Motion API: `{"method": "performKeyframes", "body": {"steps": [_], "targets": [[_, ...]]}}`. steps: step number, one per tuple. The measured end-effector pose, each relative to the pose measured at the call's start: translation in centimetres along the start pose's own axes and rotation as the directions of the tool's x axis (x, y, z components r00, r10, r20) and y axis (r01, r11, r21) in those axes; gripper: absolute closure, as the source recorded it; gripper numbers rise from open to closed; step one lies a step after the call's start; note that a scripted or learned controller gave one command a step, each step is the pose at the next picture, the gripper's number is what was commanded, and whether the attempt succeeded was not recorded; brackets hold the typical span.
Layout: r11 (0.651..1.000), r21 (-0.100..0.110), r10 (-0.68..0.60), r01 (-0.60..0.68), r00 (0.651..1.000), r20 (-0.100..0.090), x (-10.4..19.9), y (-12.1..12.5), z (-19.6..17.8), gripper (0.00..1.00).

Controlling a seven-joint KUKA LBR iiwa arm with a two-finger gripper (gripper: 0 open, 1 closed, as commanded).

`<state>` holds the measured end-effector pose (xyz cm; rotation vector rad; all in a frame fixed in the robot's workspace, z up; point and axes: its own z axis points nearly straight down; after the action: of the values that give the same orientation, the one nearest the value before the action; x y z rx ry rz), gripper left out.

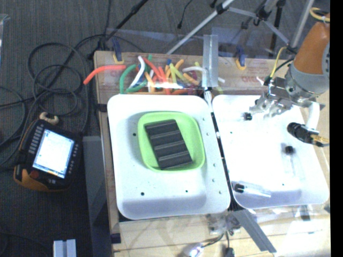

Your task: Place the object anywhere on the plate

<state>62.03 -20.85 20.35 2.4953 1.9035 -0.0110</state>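
Dark ribbed block (168,143) lies flat on green plate (197,143); looks rigid, light; grasp across short sides. Gripper (272,107) over right bin (268,159); opening cannot be told.

No legible text; pendant screen (53,153) seemingly blurred
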Motion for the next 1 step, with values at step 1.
{"method": "performKeyframes", "body": {"steps": [1], "targets": [[1.0,-0.001,0.0,0.0,1.0,0.0,0.0,0.01,-0.02,0.0]]}}
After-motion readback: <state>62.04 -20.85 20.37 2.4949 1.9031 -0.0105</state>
